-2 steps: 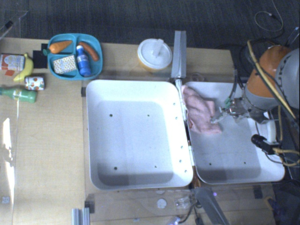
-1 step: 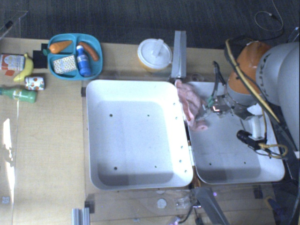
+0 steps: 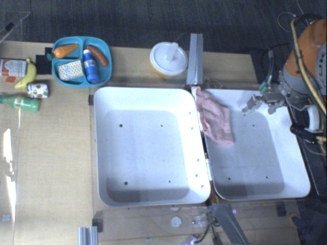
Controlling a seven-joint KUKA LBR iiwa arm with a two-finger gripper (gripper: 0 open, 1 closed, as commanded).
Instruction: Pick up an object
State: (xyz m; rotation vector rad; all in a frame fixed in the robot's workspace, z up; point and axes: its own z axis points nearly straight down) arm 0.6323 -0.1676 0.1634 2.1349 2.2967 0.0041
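A crumpled pink cloth (image 3: pixel 215 119) lies in the right bin (image 3: pixel 265 182), against its left wall near the back corner. My gripper (image 3: pixel 259 105) hangs over the back right part of that same bin, well to the right of the cloth and apart from it. Its two fingers stand spread, open, with nothing between them. The grey arm with its orange band (image 3: pixel 306 50) reaches in from the right edge.
The left bin (image 3: pixel 148 147) sits beside the right one. Behind the bins stand a white lidded cup (image 3: pixel 168 59) and a blue divided tray (image 3: pixel 82 61) of toy food. A banana (image 3: pixel 26 74), a small can (image 3: pixel 38 90) and a green bottle (image 3: pixel 20 102) lie at the far left.
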